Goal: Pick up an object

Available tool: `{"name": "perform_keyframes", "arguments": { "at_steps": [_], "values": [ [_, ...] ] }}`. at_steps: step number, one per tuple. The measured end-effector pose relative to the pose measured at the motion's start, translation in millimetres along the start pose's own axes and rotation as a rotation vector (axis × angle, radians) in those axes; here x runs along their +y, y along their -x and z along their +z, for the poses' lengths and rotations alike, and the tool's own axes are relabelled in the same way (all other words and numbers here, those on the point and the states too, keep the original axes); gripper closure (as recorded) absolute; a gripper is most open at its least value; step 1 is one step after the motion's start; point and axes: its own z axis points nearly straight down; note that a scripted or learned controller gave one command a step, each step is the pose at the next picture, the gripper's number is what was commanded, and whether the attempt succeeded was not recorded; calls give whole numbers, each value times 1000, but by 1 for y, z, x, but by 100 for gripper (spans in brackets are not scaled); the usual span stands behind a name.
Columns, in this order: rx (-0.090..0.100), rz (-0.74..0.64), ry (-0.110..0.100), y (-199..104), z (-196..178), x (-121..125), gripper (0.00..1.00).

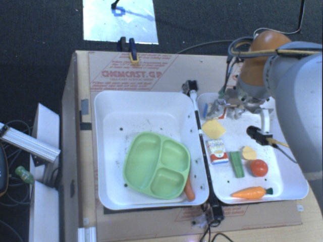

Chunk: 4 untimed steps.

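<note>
White bins: two side by side on the desk [151, 69].
Left bin [111, 135]: green divided plate [157, 164]; a sausage [189, 190] at its right edge.
Right bin [298, 185]: yellow wedge [214, 129], small carton [217, 151], green stick [237, 164], tomato [259, 168], carrot [248, 192].
Gripper [229, 106]: over the right bin's far end, just above the yellow wedge.
Fingers: opening cannot be told; nothing seen between them.

Dark carpet floor [35, 39], brown bench [166, 67]
</note>
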Motion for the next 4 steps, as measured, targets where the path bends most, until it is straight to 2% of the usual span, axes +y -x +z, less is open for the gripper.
{"name": "perform_keyframes", "arguments": {
  "at_steps": [1,2,3,4],
  "values": [
    [1,-3,2,-1,-10,1,100],
    [-12,0,-7,8,-10,-2,0],
    [3,0,-10,24,2,-2,0],
    [5,-2,2,21,-9,0,100]
  ]
}}
